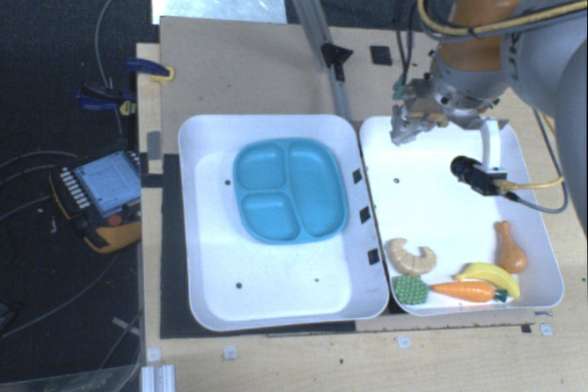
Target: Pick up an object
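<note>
Toy foods lie along the near edge of the right bin point(432, 207): a tan croissant point(412, 258), a green broccoli piece point(411, 290), an orange carrot point(466, 291), a yellow banana point(491, 276) and a brown drumstick point(509, 247). My gripper point(404, 132) hangs over the far left corner of the right bin, well away from the foods. Nothing shows between its fingers.
The left bin point(211, 271) holds a blue divided plate point(288, 189). A metal pole point(308, 5) slants across the back. Clamps and a small device point(101, 188) lie on the floor to the left. A black camera unit point(473, 173) hangs off the wrist over the right bin.
</note>
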### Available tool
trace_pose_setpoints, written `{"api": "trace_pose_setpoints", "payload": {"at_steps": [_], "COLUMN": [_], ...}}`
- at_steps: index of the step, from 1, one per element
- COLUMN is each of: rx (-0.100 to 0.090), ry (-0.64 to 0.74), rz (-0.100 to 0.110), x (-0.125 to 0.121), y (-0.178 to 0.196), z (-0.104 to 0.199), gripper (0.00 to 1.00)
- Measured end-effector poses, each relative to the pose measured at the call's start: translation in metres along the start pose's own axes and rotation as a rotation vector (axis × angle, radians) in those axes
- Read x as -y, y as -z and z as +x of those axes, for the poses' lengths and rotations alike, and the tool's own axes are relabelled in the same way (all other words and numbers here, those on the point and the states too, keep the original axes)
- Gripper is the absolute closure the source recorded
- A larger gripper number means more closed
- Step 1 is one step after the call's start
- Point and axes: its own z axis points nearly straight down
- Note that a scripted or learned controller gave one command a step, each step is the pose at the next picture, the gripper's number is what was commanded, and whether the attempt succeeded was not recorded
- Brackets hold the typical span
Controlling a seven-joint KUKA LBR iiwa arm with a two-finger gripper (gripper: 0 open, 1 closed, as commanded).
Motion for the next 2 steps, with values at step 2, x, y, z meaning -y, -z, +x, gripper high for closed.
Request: {"api": "trace_pose_setpoints", "payload": {"at_steps": [2], "rx": [0.0], "ry": [0.0], "rz": [0.001], "x": [0.024], "y": [0.0], "z": [0.107], "gripper": [1.0]}}
